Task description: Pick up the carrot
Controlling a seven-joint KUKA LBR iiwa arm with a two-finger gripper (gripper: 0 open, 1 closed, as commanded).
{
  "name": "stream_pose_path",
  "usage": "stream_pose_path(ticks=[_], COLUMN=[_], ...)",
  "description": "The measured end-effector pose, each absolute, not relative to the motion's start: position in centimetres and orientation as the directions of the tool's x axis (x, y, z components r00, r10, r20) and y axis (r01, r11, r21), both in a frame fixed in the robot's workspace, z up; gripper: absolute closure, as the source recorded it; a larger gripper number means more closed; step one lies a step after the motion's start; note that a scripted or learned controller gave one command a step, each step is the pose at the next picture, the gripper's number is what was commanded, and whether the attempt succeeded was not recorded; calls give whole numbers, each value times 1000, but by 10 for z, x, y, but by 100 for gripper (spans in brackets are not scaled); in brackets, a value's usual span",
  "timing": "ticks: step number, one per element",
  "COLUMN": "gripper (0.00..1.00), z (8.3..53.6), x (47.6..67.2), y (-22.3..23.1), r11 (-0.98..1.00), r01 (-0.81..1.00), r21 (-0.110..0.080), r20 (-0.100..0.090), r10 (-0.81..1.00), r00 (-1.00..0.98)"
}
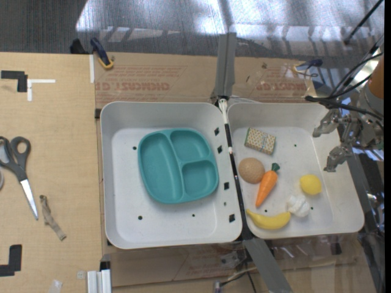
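Arm: enters from the right edge, wrist hardware poised over the right rim of the right bin point(348, 182). Gripper point(335, 144) sits at that rim, metal fingers angled down and leftward; whether they are spread or closed cannot be told at this size. Nothing is seen between them.

Carrot point(266, 188) — orange, tapered, with a small dark green top. It lies in the right bin, left of centre, tilted, the green end up and to the right, the narrow tip pointing down-left. Well apart from the gripper.

Neighbours in the right bin: a tan egg-shaped item point(250, 170) touching or just beside the carrot's left; a patterned rectangular block point(260, 140) above; a yellow lemon point(311, 185) to the right; a small white piece point(299, 206) below it; a banana point(269, 220) under the carrot's tip.

Left bin point(116, 182): a teal divided plate point(178, 165).

Bench, left side: scissors point(19, 170).
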State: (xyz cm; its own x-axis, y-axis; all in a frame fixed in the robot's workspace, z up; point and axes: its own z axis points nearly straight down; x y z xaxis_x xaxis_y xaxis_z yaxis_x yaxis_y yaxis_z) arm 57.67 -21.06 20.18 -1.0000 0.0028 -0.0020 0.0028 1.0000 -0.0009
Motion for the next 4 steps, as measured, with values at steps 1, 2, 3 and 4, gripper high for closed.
stream_pose_path(ticks=[1,2,3,4], gripper=[0,0,0,0], z=[130,91,93,92], x=[545,574,550,504], y=[-134,-105,-92,-96], r11=[996,999,998,999], r01=[-93,-43,-64,47], r21=[0,0,-1,0], r20=[-2,-3,-4,-3], r10=[-93,-43,-64,47], r00=[-996,-999,-998,-999])
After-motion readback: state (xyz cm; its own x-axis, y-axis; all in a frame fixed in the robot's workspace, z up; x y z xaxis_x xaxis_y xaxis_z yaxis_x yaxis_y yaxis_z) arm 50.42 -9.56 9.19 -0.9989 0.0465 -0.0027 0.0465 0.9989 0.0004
